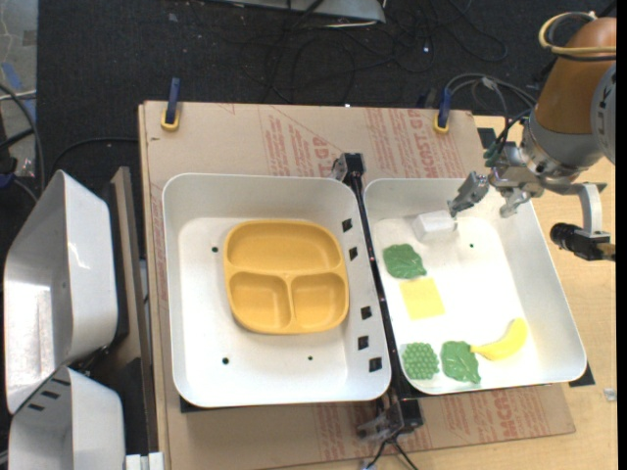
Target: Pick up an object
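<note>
Camera view from above gives us the gripper over the far edge of the right bin, its two fingers spread apart with nothing between them. We see a small white block just beside the near fingertip, at the bin's far left part. Nearer along that bin lie a green leaf piece, a yellow square, a green bumpy piece, another green leaf and a banana. We find a yellow divided tray centred in the left bin.
</note>
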Controlling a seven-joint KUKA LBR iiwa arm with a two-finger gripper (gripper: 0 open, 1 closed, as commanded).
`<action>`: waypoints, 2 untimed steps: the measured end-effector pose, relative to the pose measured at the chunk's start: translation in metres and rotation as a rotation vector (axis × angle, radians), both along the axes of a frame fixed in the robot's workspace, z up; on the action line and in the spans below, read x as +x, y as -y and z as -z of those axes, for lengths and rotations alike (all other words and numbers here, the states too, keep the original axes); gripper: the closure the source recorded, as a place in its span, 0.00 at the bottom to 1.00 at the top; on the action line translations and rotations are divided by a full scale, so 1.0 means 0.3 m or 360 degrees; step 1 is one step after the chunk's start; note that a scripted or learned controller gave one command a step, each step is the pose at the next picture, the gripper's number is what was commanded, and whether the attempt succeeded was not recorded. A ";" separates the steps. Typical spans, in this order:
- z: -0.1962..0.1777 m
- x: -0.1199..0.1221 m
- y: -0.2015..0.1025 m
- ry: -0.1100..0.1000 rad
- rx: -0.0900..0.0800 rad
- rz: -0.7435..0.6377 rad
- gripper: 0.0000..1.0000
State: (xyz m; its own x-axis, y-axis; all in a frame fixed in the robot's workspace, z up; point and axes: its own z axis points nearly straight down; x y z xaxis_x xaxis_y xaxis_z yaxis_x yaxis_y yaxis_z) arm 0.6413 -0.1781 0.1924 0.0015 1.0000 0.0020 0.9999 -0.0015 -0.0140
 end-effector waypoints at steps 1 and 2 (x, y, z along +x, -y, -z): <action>-0.031 0.011 -0.002 0.0022 -0.0004 -0.0005 0.00; 0.129 0.014 -0.032 0.0018 -0.0003 -0.0008 0.00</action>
State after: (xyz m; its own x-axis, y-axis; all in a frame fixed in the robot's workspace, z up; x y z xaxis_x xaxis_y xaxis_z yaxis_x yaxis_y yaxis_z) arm 0.6456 -0.1685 0.1538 -0.0036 1.0000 0.0003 1.0000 0.0036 -0.0029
